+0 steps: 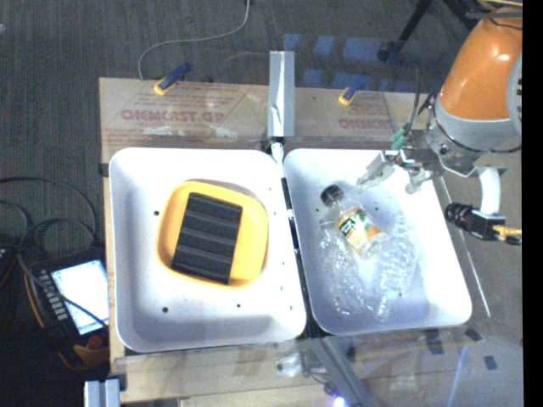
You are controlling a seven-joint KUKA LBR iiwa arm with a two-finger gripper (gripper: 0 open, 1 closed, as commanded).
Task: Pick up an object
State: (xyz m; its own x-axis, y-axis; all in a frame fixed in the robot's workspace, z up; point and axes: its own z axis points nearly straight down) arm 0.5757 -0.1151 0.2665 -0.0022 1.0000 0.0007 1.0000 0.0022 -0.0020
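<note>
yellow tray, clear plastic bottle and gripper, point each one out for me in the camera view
yellow tray (253, 257), camera view, on its bare right rim in the left bin.
clear plastic bottle (361, 227), camera view, on its coloured label, in the right bin.
gripper (394, 173), camera view, midway between its fingertips, over the right bin's far edge.

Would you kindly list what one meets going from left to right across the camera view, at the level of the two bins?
Tablet on the floor → left bin → yellow tray with a black grooved block → right bin → crumpled clear plastic bottle → end effector.
</note>
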